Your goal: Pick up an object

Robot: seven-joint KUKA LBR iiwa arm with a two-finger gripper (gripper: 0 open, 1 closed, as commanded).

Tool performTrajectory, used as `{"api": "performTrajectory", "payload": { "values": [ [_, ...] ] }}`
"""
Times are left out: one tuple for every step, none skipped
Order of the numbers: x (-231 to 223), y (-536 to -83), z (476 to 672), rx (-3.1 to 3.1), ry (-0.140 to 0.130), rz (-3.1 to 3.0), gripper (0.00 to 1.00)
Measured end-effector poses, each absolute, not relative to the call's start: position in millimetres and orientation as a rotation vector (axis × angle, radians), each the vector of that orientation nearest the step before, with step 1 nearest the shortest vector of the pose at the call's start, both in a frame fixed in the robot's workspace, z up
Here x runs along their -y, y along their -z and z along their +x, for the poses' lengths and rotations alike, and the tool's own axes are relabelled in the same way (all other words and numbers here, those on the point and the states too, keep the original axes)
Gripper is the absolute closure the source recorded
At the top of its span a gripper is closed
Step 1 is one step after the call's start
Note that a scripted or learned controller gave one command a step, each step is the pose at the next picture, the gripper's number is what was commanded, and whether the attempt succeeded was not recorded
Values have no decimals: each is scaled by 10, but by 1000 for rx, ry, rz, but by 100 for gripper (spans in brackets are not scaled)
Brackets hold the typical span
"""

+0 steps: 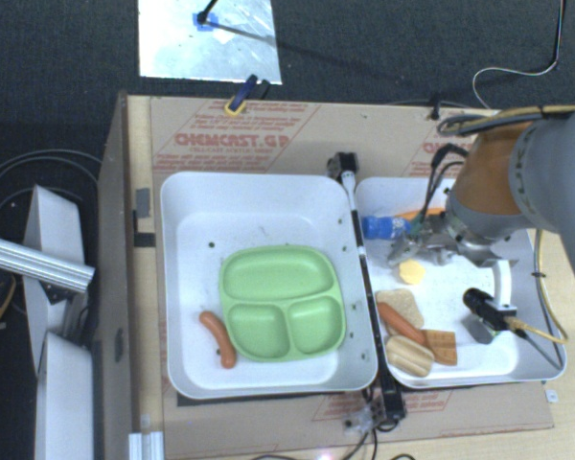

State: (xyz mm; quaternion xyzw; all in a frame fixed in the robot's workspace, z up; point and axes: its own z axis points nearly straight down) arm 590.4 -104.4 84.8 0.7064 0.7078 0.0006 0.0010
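In the camera view, the grey arm with its orange band reaches in from the right over the right shallow white plastic bin [479, 376]. Its claw [418, 250] hangs low near the bin's left wall; from this slant I cannot tell whether the claw is wide or narrow, and nothing can be seen held in it. Just below it, near but apparently apart, lies a small round pale-yellow piece [413, 272] on the bin floor, the likeliest thing to pick. It looks like a toy food part: probably light, stiff and smooth, so it may squirt sideways under a pinch. A hold across its widest part, straight from above, seems best. A blue bottle-shaped item [382, 226] lies just beyond the claw, against the same wall. Nearer the front sit a tan bread-like slice [400, 305], a reddish sausage [405, 323], a brown waffle-like square [443, 346] and a pale bun-shaped piece [408, 356], packed close together and harder to take singly. The left white bin [175, 257] on the cardboard-covered surface [297, 127] holds a green divided plastic plate [283, 300] with an orange-red sausage [218, 338] beside it.
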Motion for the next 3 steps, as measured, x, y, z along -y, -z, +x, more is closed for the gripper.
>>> {"api": "performTrajectory", "payload": {
  "values": [
    [826,-841,5642,-2223,-1,2220,0],
    [829,-947,5650,-2222,-3,2219,100],
    [448,-1853,5636,-2225,-5,2215,100]
  ]
}}
